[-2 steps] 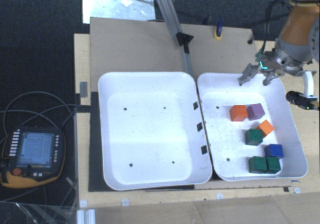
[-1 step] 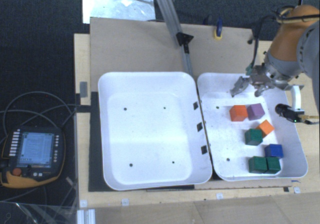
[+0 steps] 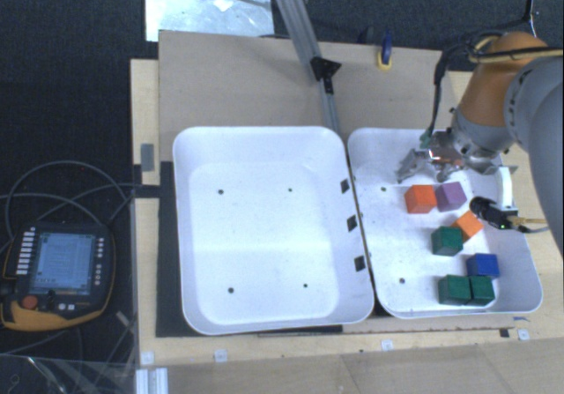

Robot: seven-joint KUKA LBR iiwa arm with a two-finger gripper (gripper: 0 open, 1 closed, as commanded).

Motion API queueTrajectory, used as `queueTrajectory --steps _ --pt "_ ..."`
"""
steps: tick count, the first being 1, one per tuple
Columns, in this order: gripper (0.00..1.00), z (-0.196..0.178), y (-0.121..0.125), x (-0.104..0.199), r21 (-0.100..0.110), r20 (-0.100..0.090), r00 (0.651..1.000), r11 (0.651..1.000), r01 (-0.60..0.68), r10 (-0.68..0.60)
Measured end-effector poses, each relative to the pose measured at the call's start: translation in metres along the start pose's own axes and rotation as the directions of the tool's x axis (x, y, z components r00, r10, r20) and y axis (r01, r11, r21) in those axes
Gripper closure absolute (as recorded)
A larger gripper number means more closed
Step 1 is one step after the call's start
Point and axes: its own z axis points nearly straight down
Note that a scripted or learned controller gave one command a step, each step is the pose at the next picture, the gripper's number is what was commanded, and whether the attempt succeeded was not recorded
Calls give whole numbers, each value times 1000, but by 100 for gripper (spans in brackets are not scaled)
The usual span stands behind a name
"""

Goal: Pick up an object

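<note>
No writing is legible; the gripper (image 3: 429,168), fingers spread and holding nothing, hovers near the right bin's (image 3: 388,295) far edge above an orange block (image 3: 420,199) and purple block (image 3: 451,196).

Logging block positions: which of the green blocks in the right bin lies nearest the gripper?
The lone green block mid-bin, just left of the small orange block, is nearest the gripper. The other green blocks sit at the bin's bottom edge below the blue block.

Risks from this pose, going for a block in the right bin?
1. The end effector sits just above the orange cube, which touches the purple cube; a descent may nudge both rather than isolate one.
2. The blocks cluster tightly near the shallow white right bin's far side, so the fingers may lack room.
</note>
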Motion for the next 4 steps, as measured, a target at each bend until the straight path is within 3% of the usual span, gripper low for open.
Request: queueTrajectory --steps 1,4 --pt "100 -15 2 -1 -8 2 1000 1000 3 -3" --pt "100 -169 -8 12 -12 1 1000 1000 2 -2"
